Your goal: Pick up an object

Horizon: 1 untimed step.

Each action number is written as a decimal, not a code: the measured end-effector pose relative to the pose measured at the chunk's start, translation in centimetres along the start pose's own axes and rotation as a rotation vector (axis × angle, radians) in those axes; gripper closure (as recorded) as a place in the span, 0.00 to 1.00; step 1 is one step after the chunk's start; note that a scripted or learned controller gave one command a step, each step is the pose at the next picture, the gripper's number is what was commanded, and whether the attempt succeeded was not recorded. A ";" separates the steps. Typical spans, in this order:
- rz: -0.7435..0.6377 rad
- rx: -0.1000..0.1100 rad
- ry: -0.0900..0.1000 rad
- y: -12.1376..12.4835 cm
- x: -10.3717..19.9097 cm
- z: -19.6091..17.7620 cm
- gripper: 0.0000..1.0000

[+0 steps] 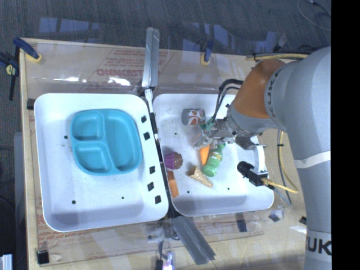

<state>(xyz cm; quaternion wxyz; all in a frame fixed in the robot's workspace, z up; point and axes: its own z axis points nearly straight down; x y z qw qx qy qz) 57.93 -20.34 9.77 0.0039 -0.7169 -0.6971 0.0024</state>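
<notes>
Bins sat side by side on the bench, two shallow white ones. The left white bin (50,196) held a light blue plastic plate with three sections (107,140), lying flat near its middle.

The right white bin (225,204) held the small things. A little can with a red and white label (193,117) lay on its side near the back. A green plastic bottle with a pale cap (213,160) lay tilted near the middle, with a small orange carrot-shaped toy (203,152) touching its left side. A tan cone-shaped piece (201,177) lay just in front of the bottle. A dark purple round toy (174,160) sat by the left wall, and a flat orange stick (172,184) lay close in front of it.

The grey arm with the orange band (260,91) reached in from the right. Its gripper (215,130) was low over the right bin, just above the top of the green bottle and near the can. I could not tell from the picture how its grip stood, and nothing could be seen held in it. All the small things lay on the bin floor.
</notes>
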 end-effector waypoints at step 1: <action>0.171 -0.005 -0.001 1.5 3.8 -9.1 1.00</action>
